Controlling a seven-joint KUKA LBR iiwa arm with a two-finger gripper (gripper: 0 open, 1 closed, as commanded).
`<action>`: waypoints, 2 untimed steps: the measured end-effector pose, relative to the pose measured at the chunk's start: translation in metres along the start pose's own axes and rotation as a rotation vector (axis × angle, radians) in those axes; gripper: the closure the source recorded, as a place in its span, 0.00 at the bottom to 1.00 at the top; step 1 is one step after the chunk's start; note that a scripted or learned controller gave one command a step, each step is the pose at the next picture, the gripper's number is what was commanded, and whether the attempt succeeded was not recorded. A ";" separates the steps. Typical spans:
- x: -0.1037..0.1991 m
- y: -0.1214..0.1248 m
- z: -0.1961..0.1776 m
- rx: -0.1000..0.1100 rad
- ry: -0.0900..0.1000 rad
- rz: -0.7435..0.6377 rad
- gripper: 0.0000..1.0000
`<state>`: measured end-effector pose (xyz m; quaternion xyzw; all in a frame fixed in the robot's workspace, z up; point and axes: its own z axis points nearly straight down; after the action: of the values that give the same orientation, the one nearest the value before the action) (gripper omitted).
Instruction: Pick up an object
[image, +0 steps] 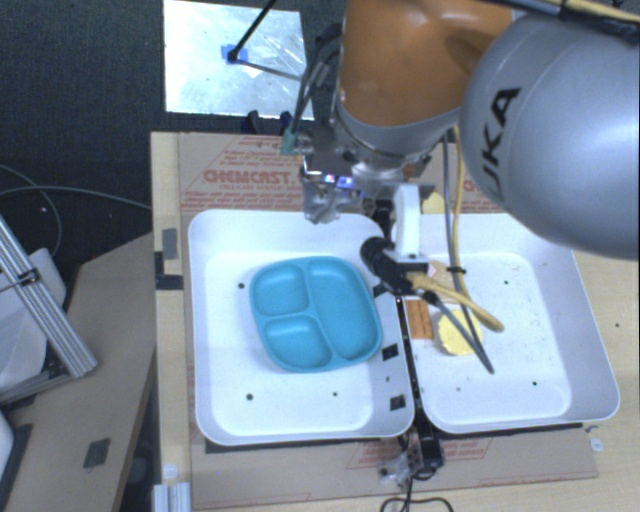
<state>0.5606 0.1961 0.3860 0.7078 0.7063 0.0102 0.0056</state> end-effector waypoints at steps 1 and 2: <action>0.005 -0.059 0.044 0.027 -0.007 -0.007 1.00; -0.050 -0.023 0.170 0.033 -0.013 0.003 1.00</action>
<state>0.5417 0.1470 0.2156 0.7091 0.7051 -0.0059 -0.0013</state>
